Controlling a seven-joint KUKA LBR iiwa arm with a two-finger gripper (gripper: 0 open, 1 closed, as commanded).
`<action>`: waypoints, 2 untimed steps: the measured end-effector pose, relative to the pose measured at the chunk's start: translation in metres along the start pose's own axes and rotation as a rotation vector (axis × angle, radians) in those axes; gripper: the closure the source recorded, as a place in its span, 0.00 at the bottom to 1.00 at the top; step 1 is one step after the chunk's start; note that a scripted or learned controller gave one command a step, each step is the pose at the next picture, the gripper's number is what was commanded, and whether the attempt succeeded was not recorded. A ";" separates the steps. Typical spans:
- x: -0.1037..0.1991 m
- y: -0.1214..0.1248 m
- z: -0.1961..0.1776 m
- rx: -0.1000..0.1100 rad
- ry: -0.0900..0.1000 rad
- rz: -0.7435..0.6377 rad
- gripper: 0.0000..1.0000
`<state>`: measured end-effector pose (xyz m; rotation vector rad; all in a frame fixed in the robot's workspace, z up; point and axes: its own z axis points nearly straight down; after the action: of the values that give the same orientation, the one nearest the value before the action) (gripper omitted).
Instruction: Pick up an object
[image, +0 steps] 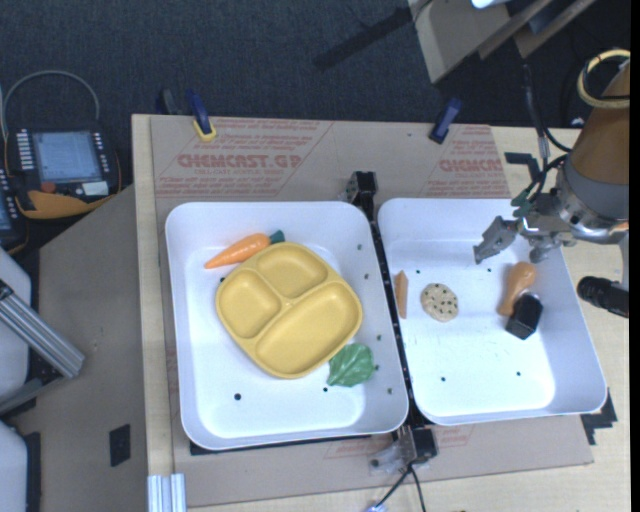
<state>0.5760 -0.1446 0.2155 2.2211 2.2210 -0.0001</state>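
My gripper (512, 255) hangs over the far right part of the right bin (480, 395), open, with nothing between its fingers. Just below it lie an orange chunk (517, 284) and a small black block (524, 316), the two touching. A speckled cookie (439, 301) and a thin orange stick (401, 294) lie further left in the same bin. The left bin (195, 330) holds a yellow divided plate (290, 308), a carrot (238, 250) at its far edge and a green leaf (350, 365) at its near edge.
A black divider rail (385, 300) runs between the two bins. The arm (600, 170) comes in from the upper right, above the right bin's far corner. A pendant with a screen (60, 165) lies off the bench at left.
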 end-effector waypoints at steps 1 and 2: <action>0.000 0.000 0.000 0.000 0.000 0.000 0.00; -0.001 0.007 0.043 0.003 0.001 0.000 0.00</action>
<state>0.5832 -0.1457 0.1721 2.2231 2.2228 -0.0016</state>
